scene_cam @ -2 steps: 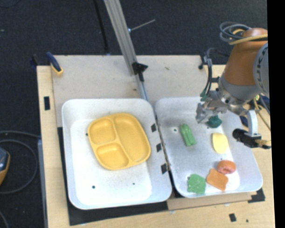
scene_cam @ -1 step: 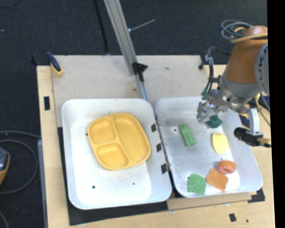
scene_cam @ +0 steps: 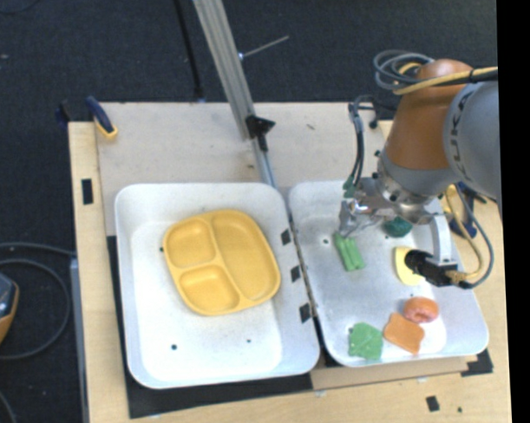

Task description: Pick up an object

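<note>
The arm [scene_cam: 435,122] comes in from 3 o'clock and bends down over the right bin [scene_cam: 321,213], its orange band above the wrist. The hand [scene_cam: 356,220] hangs over the bin's upper part, at about 12 o'clock of that bin. Whether it is open or closed I cannot tell, since the wrist and cables hide much of it.

A green stick [scene_cam: 350,253] lies on the bin floor just below the hand, tilted a little; whether the hand touches its top end cannot be made out. At 3 o'clock in the bin sits a yellow piece [scene_cam: 404,266], partly under a black part of the arm. Along the 6 o'clock edge lie a green lump [scene_cam: 366,341], an orange block [scene_cam: 404,333] beside it, and a reddish piece [scene_cam: 420,310] just above the block.

The left bin [scene_cam: 148,340] holds a yellow divided plate [scene_cam: 221,260] with three compartments, lying flat near the middle. Both bins rest on the counter [scene_cam: 167,140].
</note>
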You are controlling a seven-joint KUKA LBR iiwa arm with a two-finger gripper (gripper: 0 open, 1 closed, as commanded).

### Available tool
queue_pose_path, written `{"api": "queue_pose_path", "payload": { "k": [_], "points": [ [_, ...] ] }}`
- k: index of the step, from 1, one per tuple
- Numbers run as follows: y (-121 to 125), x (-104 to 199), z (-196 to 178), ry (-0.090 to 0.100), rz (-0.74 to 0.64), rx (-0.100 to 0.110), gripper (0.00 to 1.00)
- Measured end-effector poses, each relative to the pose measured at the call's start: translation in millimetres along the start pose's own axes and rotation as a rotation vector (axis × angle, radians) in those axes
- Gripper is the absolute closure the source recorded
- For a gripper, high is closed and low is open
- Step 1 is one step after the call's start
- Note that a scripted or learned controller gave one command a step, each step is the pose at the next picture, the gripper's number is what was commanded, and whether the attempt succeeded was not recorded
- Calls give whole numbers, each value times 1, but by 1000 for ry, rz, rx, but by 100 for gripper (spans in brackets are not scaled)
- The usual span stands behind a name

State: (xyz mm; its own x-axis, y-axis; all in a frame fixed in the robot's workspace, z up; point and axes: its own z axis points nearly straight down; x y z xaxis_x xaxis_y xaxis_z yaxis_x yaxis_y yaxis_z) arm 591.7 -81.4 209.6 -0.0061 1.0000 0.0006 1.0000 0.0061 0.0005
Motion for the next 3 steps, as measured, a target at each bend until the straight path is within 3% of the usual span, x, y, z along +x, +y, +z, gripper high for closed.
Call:
{"api": "queue_pose_path", "payload": {
  "k": [3],
  "points": [
    [-40,155,-25,2,-3,1,100]
  ]
}}
